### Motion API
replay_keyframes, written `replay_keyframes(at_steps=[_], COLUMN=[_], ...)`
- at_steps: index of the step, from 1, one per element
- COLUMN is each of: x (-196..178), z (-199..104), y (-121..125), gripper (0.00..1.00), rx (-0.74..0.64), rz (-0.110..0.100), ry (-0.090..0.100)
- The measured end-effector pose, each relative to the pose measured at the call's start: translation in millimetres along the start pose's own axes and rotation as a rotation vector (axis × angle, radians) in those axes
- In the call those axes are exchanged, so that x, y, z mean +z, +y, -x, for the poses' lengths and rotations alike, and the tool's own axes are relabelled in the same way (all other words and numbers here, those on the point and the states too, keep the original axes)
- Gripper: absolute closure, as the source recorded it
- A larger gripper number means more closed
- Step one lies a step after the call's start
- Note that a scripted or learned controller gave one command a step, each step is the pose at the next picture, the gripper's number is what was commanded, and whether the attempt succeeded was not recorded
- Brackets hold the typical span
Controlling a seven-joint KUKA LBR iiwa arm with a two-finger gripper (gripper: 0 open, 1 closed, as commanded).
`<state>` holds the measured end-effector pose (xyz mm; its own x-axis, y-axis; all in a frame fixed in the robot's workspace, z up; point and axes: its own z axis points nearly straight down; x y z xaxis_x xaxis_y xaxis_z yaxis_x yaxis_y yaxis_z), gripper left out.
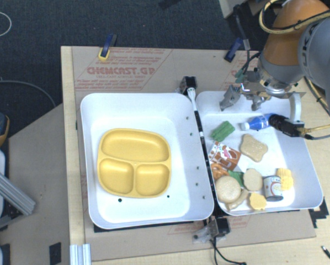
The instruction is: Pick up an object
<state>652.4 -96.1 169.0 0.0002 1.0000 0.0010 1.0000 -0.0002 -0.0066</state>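
A: Quick pass, left to right. Left bin (pixel 93 148) sits on the desk (pixel 71 93), holding a yellow divided plate (pixel 134 162), three compartments, flat, roughly centred. Probably the drop side, since nothing loose lies around it.

B: And the right bin?

A: Right bin (pixel 305 164) touches the left one along the middle seam. All the pickables are crowded in there: green block (pixel 222 130) near the top left, a red-and-white snack packet (pixel 224 155) below it, a tan toast-shaped piece (pixel 254 147) mid-bin, round cookie-like pieces (pixel 229 189) at the lower edge, a small can (pixel 272 186) lying beside a yellow corn piece (pixel 285 176), and a blue-and-white bottle (pixel 257 123) on its side near the top.

B: Hand?

A: Hand (pixel 243 96) hangs above the bin's top edge, arm coming in from the right. Fingers (pixel 229 99) look spread apart, nothing between them. Not holding anything.

B: Target?

A: Task names no item. My guess is the green block or the bottle, both just below the hand. The block stands apart from its neighbours, so an easier grab. The lower pile is packed tight, touching pieces, riskier.

B: Progress?

A: Early, pick not yet made.
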Motion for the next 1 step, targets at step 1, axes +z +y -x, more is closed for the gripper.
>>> replay_keyframes(at_steps=[1], x=[54.8], z=[9.8], y=[0.2], gripper=[0.0], rx=[0.001], rz=[-0.001], ry=[0.0])
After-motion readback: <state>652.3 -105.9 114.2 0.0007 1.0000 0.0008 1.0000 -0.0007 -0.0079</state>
